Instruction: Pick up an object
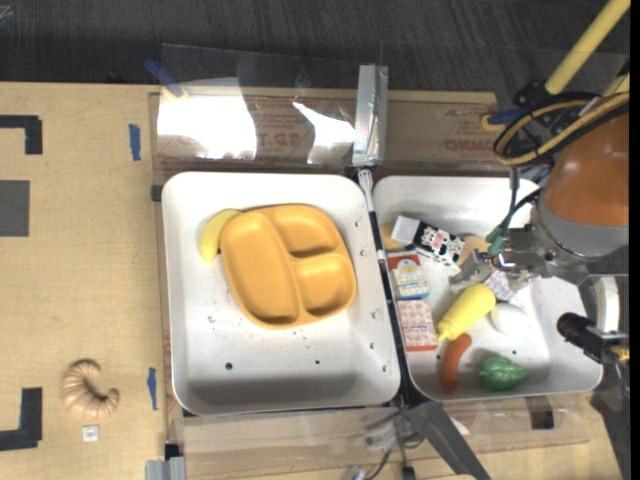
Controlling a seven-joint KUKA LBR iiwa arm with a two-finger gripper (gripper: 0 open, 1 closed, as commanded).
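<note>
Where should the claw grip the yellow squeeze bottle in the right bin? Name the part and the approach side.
Grip the yellow bottle across its wide body, coming straight down. It lies flat and slanted, so close across the narrow width, clear of the red sausage by its lower end.

Printed matter, none of it legible. Red lettering on the brown cardboard panel (440, 138) behind the bins is too small and blurred to read. The small card (436, 241) and the red-and-white packet (412, 298) in the right bin (560, 363) carry printing that cannot be made out.
</note>
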